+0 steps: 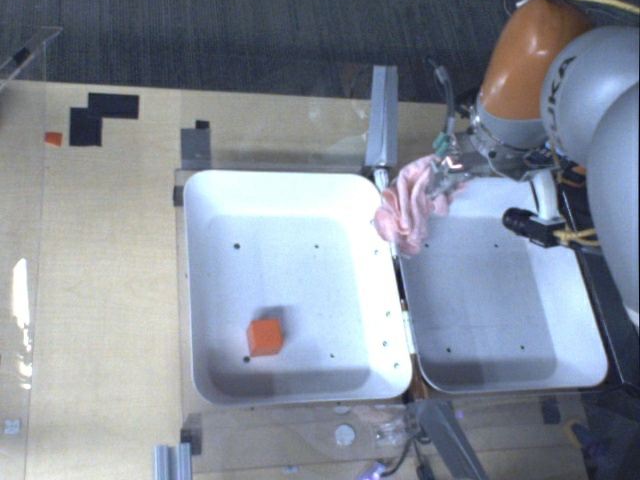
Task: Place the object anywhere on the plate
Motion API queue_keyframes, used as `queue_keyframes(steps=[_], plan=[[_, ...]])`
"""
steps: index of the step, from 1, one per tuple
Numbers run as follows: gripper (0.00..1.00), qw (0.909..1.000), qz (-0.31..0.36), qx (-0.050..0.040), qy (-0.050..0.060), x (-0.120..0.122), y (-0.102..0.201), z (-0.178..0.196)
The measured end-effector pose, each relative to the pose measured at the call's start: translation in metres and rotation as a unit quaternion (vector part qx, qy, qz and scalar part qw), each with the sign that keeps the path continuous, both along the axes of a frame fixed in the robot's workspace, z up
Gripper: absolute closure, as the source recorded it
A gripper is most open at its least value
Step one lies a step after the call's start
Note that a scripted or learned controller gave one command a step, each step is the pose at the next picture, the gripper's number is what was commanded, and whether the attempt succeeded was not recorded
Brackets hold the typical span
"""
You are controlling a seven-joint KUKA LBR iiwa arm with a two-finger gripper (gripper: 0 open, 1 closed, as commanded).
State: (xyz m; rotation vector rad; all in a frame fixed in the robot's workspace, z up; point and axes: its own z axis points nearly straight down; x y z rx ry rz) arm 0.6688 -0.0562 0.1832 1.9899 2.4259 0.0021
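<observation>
Camera view looks down on a tan counter [100, 298] with two white bins side by side. Far left on the counter are some black marks [98, 116] and a tiny orange square [52, 139].

The left bin [300, 218] has a small orange block [265, 337] lying near its front left corner. The block sits flat on the white floor of the bin, well apart from everything else.

Between the two bins, at the back, a grey post [381, 118] stands up.

Just right of the post, a pink cloth [410, 210] hangs down. Its lower end droops over the edge where the bins meet, and most of it is over the back left corner of the right bin [500, 338]. The top of the cloth goes up into the tool [447, 164], which seems to be pinched closed on it, though the fingers are small and hard to make out.

On the right, the big grey arm [600, 98] with its orange band [525, 53] reaches in over the right bin.
</observation>
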Motion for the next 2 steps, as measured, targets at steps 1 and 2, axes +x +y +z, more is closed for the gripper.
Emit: queue_keyframes(steps=[1, 2], plan=[[1.00, 1.0000, 0.005, 0.0005, 0.000, 0.002, 0.001, 0.040], [1.00, 0.9786, 0.206, 0.0002, 0.000, 0.002, 0.055, 0.030]])
